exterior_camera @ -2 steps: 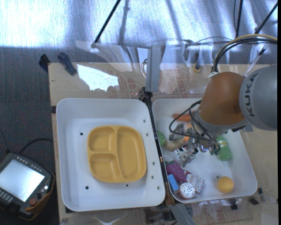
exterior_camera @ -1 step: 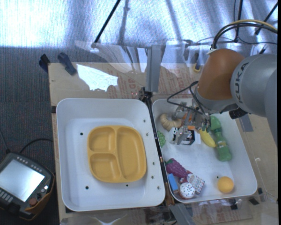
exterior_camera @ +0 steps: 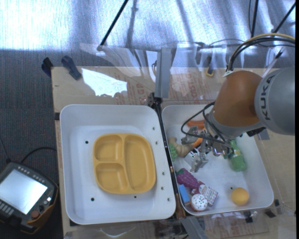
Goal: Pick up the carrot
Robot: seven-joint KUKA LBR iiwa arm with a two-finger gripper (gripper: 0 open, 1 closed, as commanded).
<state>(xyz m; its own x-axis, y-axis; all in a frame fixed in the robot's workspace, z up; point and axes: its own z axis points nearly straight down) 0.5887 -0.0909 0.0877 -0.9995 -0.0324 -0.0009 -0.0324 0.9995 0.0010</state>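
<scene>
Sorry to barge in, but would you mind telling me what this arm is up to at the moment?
The grey KUKA arm with the orange band is reaching into the right-hand white bin, which holds a jumble of toy items; its gripper hangs low over the middle of the pile. The orange carrot it is meant to pick up lies near the bin's far edge, partly hidden under the arm, and is not in its grasp. The yellow divided plate sits alone in the left-hand white bin.

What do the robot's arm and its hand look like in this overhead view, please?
The arm is a thick, rounded grey link with "KUKA" lettered in dark capitals on its side, then a broad orange band above the wrist. Black and yellow cables loop behind it, and thin dark cables curl beneath the wrist. The hand is small, metallic grey and dark, with slim fingers.
</scene>
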